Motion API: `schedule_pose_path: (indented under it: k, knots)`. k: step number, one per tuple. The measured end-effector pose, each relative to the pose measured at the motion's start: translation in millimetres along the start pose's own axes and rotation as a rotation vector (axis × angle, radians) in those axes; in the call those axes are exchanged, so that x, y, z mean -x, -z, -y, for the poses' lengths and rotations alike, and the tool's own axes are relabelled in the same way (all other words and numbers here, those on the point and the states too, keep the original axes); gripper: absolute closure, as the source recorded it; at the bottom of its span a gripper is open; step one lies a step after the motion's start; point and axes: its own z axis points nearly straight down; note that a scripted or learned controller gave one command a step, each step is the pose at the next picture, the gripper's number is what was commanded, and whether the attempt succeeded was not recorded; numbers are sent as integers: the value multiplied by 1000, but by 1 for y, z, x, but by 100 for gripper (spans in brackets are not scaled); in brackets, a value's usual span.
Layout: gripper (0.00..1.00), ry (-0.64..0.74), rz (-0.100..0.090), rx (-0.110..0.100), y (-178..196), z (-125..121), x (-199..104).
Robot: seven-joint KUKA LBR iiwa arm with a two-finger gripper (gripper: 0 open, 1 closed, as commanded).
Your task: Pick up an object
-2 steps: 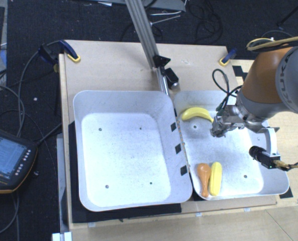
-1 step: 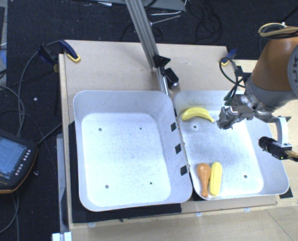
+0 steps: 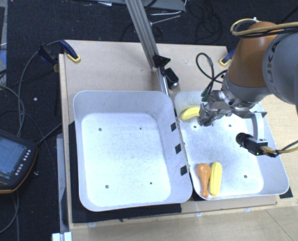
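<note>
A yellow banana-shaped piece (image 3: 189, 114) lies at the far left of the right bin (image 3: 249, 182), close to the bin's back wall. My gripper (image 3: 205, 119) hangs over the right bin just to the right of that yellow piece, its tip low near the bin floor. Near the front of the same bin lie an orange drumstick-shaped toy (image 3: 204, 177) and a yellow corn-like toy (image 3: 215, 177), side by side and touching.
The left bin (image 3: 123, 149) sits beside the right one, with black clips (image 3: 179, 147) along the shared wall. A slanted metal rail (image 3: 144, 29) crosses the back of the bench. A black cable loop (image 3: 205, 64) and a small black fitting (image 3: 249, 142) hang from the arm.
</note>
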Motion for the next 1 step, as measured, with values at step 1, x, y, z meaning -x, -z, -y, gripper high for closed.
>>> schedule_pose_path:
  k: [1]
  knots:
    - [100,0,0,1,14,-22,-51]
